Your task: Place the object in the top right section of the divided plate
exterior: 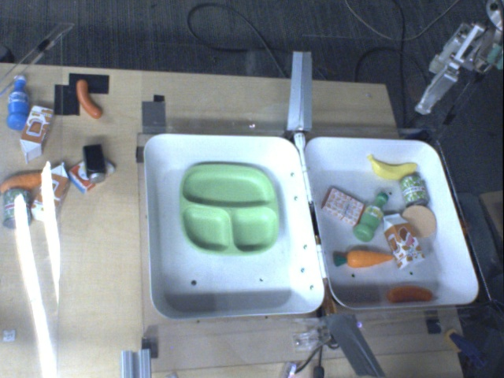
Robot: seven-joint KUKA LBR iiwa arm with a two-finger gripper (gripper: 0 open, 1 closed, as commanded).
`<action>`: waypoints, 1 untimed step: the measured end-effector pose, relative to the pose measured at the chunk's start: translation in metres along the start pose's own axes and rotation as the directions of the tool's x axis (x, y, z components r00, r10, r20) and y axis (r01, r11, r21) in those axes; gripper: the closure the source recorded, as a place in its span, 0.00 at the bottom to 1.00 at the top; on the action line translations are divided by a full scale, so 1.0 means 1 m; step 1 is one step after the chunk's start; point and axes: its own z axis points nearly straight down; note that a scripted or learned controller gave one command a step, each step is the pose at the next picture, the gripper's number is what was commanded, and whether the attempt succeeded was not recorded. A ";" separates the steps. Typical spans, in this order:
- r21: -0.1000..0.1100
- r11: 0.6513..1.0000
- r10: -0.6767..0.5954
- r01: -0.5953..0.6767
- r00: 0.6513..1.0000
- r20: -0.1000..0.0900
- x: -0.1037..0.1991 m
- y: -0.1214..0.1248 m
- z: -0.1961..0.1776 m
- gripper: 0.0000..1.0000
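Observation:
A green divided plate (230, 207) lies in the left white bin (165, 282); it has one long section at the back and two smaller ones in front. All three sections hold nothing. The right bin (461, 278) holds the loose objects: a yellow banana (391, 166), a small can (413, 189), a green bottle (370, 217), a patterned flat box (343, 206), a carrot (366, 259), a small carton (403, 242), a tan round piece (423, 221) and a red sausage (409, 294). My gripper (428, 99) hangs beyond the right bin's far right corner, above the floor and away from every object.
On the bench left of the bins lie a blue bottle (17, 101), a sausage (89, 99), cartons (35, 128), a black block (94, 159) and a carrot (20, 182). A metal post (300, 93) stands behind the seam between the bins. Cables (236, 22) run across the dark floor.

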 end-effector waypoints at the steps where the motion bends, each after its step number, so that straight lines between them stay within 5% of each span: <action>1: -0.001 0.980 0.200 -0.200 0.980 0.002 -0.011 0.012 0.000 0.00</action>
